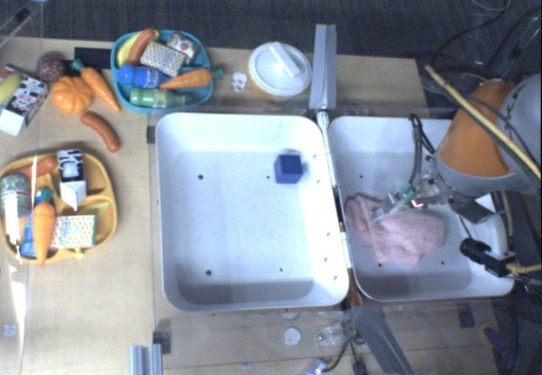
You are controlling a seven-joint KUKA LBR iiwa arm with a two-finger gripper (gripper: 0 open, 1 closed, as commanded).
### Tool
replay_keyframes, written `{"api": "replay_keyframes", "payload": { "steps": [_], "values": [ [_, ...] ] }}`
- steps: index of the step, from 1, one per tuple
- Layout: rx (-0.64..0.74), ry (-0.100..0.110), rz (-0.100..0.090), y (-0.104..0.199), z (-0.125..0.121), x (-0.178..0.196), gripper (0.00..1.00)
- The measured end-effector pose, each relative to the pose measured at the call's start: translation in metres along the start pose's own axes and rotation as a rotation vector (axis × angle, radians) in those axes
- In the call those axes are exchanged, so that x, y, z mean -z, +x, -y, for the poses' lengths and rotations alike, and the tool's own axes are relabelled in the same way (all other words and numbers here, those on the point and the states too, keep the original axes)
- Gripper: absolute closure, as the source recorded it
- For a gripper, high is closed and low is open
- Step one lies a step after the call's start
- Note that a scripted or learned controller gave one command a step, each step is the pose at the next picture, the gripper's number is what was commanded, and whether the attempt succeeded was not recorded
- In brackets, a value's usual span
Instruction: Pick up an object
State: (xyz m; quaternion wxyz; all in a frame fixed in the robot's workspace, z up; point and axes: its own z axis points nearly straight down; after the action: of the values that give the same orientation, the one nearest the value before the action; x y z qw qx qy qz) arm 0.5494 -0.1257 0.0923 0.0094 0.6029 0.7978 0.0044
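A small blue cube (pixel 289 168) lies in the left bin (pixel 212 280), toward its upper right. A crumpled pink cloth (pixel 396 234) lies in the right bin (pixel 373 145), near its middle. My gripper (pixel 398 201) hangs at the cloth's upper edge, reaching in from the right under the orange-banded wrist (pixel 474 145). Whether it touches the cloth is unclear.
Left of the bins stand a blue bowl (pixel 135 101) and a yellow tray (pixel 106 225) of toy food, with loose toy vegetables (pixel 85 94) between them. A white lidded container (pixel 280 68) sits behind the left bin. Cables and a rod (pixel 483 124) cross the right side.
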Motion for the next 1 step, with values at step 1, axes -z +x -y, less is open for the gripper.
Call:
{"api": "replay_keyframes", "payload": {
  "steps": [1],
  "values": [
    [-0.062, 0.002, -0.001, 0.0230, -0.0277, -0.0004, 0.00]
  ]
}}
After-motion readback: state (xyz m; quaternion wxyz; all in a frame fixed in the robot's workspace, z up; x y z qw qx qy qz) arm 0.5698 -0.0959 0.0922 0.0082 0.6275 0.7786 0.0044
